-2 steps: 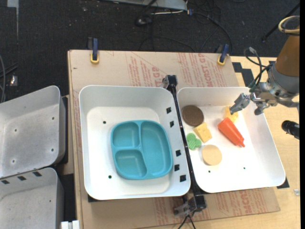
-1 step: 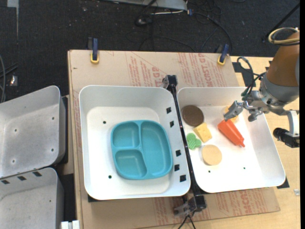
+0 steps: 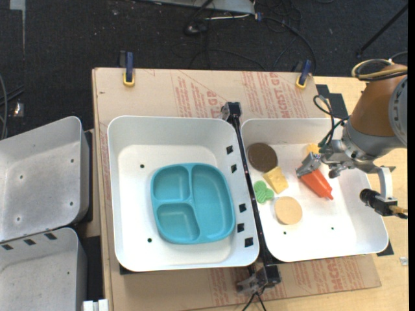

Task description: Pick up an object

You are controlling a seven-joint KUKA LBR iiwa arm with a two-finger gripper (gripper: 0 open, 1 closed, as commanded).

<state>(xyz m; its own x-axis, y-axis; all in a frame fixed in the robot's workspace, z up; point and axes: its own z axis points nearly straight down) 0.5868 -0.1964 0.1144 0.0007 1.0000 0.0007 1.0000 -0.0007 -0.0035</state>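
My gripper point(image 3: 316, 162) over right bin point(image 3: 363, 238), at carrot point(image 3: 317, 183) top | fingers hard to see, grip state unclear | arm cut off right

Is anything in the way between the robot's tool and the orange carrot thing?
Nothing visible is in the way. The tool is right at the upper end of the orange carrot in the right bin. The yellow block, green piece and tan disc lie off to the carrot's left.
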